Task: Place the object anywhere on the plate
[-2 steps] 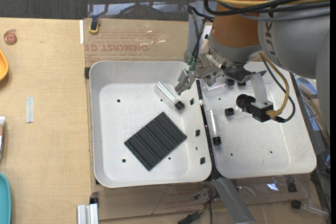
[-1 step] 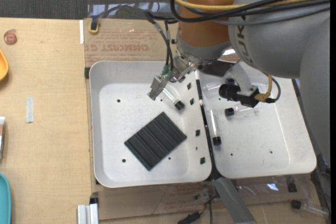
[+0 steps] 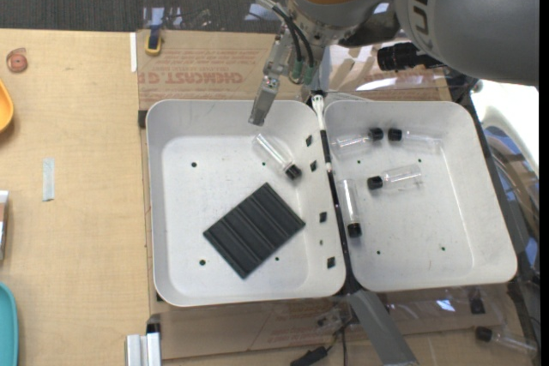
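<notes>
From above, my fingers (image 3: 262, 107) hang over the left bin's (image 3: 171, 120) back rim; whether they're apart I cannot tell. The vial (image 3: 278, 155) lies near the plate (image 3: 255, 229). It may roll if nudged.

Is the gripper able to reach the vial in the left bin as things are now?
Probably yes. The gripper hangs just above the vial, which lies apart from the black plate, with nothing over it.
</notes>
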Robot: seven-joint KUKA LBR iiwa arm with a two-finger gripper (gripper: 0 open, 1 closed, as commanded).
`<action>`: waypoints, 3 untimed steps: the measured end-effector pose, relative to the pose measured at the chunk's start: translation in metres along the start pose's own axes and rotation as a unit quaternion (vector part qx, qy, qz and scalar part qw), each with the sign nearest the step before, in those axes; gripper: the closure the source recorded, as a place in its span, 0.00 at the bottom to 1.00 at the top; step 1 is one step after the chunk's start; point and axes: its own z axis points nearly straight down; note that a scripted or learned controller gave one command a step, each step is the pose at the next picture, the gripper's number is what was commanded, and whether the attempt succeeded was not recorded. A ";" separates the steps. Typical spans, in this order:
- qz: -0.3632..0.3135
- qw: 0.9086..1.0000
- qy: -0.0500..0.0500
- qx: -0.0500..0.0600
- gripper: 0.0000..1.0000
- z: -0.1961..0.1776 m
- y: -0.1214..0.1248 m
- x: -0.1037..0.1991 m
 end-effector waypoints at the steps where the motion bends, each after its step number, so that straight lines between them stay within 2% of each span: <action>1: 0.001 1.000 -0.001 0.000 1.00 -0.009 0.000 -0.001; 2: -0.132 0.991 0.000 0.000 1.00 -0.048 0.011 -0.022; 3: -0.240 0.971 0.000 0.000 1.00 -0.104 -0.027 -0.002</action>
